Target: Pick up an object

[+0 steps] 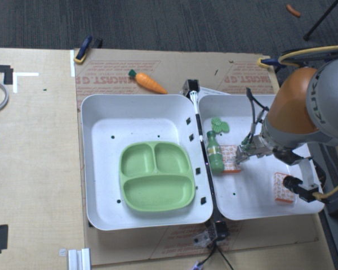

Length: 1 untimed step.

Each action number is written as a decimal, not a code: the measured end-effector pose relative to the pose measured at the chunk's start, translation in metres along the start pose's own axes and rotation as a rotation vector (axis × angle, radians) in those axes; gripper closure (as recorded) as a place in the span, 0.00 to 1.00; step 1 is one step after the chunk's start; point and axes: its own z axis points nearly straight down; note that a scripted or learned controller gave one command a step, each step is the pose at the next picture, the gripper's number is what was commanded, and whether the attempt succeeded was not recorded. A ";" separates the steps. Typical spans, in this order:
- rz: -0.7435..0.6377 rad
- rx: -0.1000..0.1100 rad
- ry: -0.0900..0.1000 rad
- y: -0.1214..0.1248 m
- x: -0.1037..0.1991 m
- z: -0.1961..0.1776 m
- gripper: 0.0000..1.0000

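Cardboard (158, 66) under bins (101, 151) — (carpet (158, 10) beyond).

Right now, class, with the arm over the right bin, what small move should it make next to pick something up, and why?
Probably a short descent. The gripper sits right beside the small red-and-white packet, next to the green bottle in the right bin, and nothing shows between its tips yet, so lowering onto the packet seems the shortest route.
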 end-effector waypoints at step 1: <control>0.000 0.000 0.000 0.000 0.000 0.000 0.00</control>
